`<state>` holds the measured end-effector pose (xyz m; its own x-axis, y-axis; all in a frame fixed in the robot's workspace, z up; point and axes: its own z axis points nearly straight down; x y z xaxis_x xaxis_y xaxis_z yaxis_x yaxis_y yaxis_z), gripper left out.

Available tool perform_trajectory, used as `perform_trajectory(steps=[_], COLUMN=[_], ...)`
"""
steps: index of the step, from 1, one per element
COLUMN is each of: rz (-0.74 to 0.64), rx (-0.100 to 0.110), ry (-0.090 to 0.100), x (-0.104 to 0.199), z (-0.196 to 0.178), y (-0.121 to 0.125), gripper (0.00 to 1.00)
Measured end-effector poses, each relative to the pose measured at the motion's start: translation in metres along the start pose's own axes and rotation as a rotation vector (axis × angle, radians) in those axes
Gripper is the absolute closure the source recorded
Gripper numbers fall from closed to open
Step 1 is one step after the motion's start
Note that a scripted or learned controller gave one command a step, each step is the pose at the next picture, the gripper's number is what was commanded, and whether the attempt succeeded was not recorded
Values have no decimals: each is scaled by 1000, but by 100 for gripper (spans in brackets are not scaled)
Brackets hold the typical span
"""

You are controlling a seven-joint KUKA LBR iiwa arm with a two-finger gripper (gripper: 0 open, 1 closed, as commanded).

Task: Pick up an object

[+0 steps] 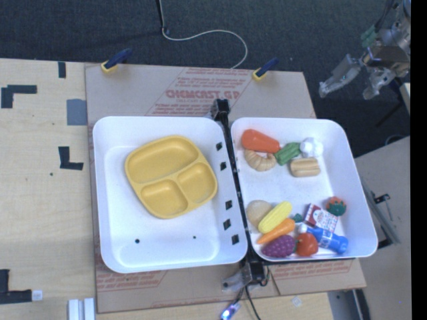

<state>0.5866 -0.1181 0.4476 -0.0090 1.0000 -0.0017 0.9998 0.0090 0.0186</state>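
The right bin (pixel 353 179) holds several toy foods. At its far end lie an orange-red carrot (pixel 260 140), a croissant (pixel 260 161), a green pepper (pixel 288 153), a white garlic bulb (pixel 310 147) and a bread roll (pixel 305 168). At its near end are a corn cob (pixel 275 217), a small carrot (pixel 277 231), purple grapes (pixel 280 247), a tomato (pixel 307 244), a red carton (pixel 317 216) and a blue bottle (pixel 331 240). My gripper (pixel 350 87) hangs at the top right, beyond the right bin's far corner and well apart from the toys. It is open, with nothing between its fingers.
The left bin (pixel 110 232) carries a yellow divided plate (pixel 171 176). A black hinge strip (pixel 230 179) runs between the bins. Blue-and-yellow clamps (pixel 117 59) (pixel 265 67) hold the cardboard base at the back. A white cable (pixel 200 35) loops behind.
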Motion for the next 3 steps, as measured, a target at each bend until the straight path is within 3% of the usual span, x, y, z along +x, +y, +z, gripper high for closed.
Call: perform_trajectory(steps=[1,2,3], rz=[7,5,-5], rx=[18,26,23], ry=[-1,3,5], x=[-4,48,160], z=[1,45,59], y=[0,-49,-71], gripper=[100,100,100])
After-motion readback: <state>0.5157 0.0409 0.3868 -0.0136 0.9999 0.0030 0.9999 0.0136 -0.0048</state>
